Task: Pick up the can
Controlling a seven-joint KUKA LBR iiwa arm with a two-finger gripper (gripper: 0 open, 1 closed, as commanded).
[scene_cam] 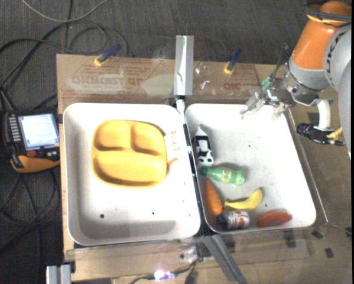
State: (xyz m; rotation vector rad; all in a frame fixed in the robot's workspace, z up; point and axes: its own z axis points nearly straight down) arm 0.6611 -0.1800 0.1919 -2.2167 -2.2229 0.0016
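Fingers (251,107) are splaying open over the right bin's (283,158) far rim, gripping nothing as the gripper (263,105) is hovering there. Well apart, the can (234,220) is lying on its side against the near wall, its left end tucked behind the carrot (211,197) and its label too blurred to read. Just above it, the banana (246,201) is lying close by.
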